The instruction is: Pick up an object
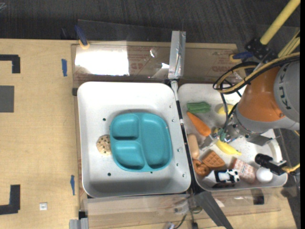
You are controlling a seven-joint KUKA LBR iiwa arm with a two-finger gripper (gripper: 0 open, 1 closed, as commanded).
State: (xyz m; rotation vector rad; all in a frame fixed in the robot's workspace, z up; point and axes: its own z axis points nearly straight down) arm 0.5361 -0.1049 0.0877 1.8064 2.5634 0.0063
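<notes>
The left bin (90, 128) holds a teal divided plate (141, 140) with a cookie (104, 144) touching its left edge. The right bin (276, 180) holds a green pepper (198, 107), carrot (198, 123), banana (228, 148), waffle (212, 160), toy cow (226, 176) and white egg (264, 175). The end effector (225, 135) sits over the banana; its opening cannot be told. The arm (264, 104) covers the bin's far right.

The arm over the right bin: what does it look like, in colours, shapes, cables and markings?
The arm is thick and rounded, with a grey shell and a wide orange band above the wrist. Part of dark lettering shows on the grey shell near the picture's right edge. Black and yellow cables loop beside the band. The gripper below is small, dark and metallic, and its details are hard to see.
</notes>
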